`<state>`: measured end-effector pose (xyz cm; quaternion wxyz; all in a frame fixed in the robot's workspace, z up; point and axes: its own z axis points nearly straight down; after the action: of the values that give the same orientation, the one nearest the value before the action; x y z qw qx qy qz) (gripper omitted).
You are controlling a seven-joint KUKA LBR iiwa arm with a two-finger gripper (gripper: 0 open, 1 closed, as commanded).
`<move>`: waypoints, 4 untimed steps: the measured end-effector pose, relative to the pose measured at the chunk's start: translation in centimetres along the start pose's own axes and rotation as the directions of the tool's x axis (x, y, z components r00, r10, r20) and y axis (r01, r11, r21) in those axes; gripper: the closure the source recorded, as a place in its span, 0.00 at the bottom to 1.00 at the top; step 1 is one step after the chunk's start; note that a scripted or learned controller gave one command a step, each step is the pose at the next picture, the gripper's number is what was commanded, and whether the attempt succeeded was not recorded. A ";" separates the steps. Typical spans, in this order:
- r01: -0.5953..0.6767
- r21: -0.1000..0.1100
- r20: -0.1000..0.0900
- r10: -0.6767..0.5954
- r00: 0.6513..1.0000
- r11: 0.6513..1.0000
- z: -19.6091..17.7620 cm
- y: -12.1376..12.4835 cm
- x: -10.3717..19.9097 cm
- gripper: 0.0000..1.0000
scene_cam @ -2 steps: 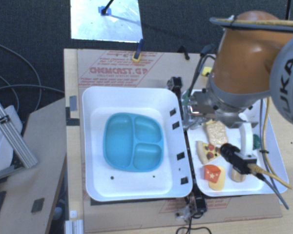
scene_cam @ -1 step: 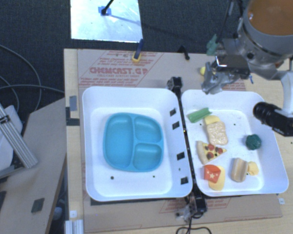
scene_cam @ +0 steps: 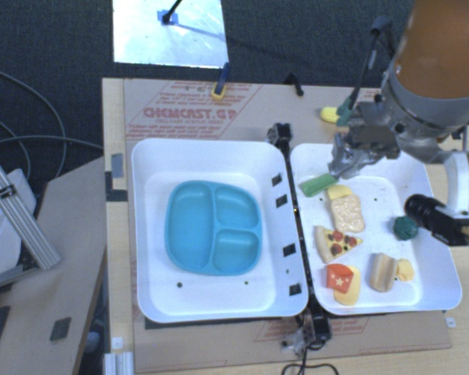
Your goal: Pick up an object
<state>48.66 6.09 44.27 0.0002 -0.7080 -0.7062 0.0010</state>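
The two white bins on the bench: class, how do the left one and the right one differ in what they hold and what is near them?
The left bin holds one blue divided tray; the right bin holds several small toy foods, among them a pizza slice. The gripper hangs over the right bin's far edge, beside a green piece, not over the left bin. Both are shallow, white and side by side.

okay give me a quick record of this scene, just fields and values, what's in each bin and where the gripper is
left bin: blue divided tray
right bin: green piece, cracker, pizza slice, red and yellow piece, bread roll, dark green ball
gripper: over the right bin's far left corner, just above the green piece
held: nothing seen between the fingers
bench beyond the bins: yellow item
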 end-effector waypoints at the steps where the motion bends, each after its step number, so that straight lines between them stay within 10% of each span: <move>1: 0.012 -0.004 -0.003 -0.012 1.000 1.000 -0.1 0.0 5.8 1.00; 4: 0.012 -0.006 -0.004 -0.012 1.000 1.000 5.0 0.1 10.1 1.00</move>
<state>48.74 16.18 39.28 -0.0007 -0.7038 -0.7103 -0.0026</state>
